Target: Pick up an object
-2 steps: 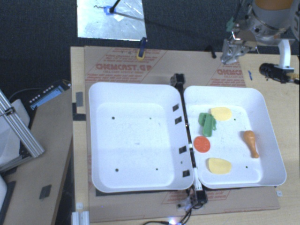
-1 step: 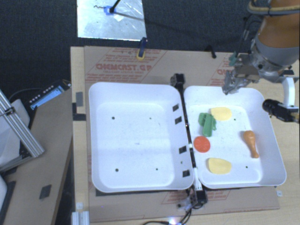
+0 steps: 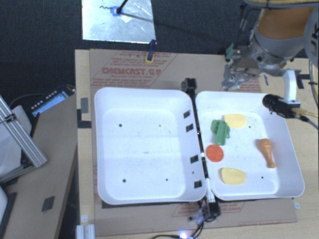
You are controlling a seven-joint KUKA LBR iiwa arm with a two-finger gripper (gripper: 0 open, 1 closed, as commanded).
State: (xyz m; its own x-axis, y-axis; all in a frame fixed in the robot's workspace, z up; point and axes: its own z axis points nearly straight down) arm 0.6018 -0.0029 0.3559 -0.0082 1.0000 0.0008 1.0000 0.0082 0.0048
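The right bin (image 3: 284, 183) holds several small things: a green piece (image 3: 220, 132), a pale yellow disc (image 3: 235, 120) beside it, a red round piece (image 3: 215, 153), a yellow oval (image 3: 233, 176) near the front, and an orange drumstick-shaped piece (image 3: 266, 151) on the right. My gripper (image 3: 235, 79) hangs above the bin's far rim, behind the green piece and the pale yellow disc, apart from all of them. Nothing shows between its fingers.
The left bin (image 3: 107, 183) sits beside the right one, joined along a black-clipped middle seam (image 3: 198, 143). A silver sheet (image 3: 118, 14) lies at the back left. A yellow and blue clip (image 3: 150, 54) sits on the cardboard behind the left bin.
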